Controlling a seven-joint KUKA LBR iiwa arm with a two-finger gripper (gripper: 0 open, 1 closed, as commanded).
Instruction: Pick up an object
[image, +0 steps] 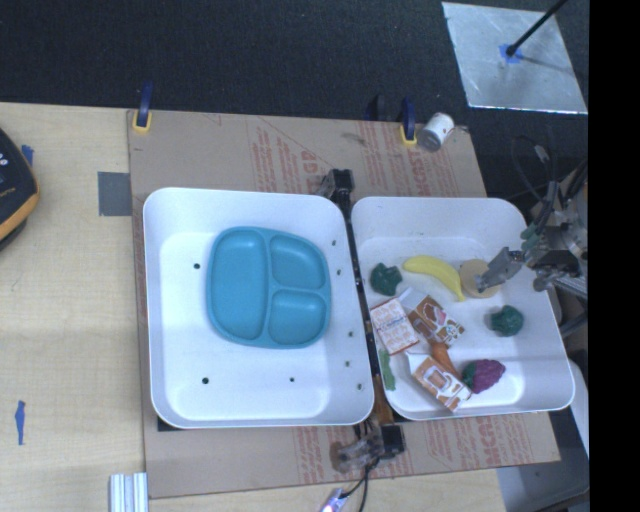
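The right bin (455, 225) holds a yellow banana (433, 272), a dark green broccoli-like piece (385, 279), another green lump (506, 320), purple grapes (483, 375), an orange carrot (440, 353) and small printed packets (392, 325) (437, 320) (441, 385). A tan round piece (474, 279) lies just right of the banana. My gripper (499, 267) reaches in from the right edge and hangs over the tan piece's right side. Nothing is visibly held in it.
The left bin (170, 330) holds a blue divided plate (268, 286). A white tape roll (437, 129) and blue clamps (144, 105) sit at the cardboard's far edge. Cables and arm hardware (556, 245) crowd the right bin's right rim.
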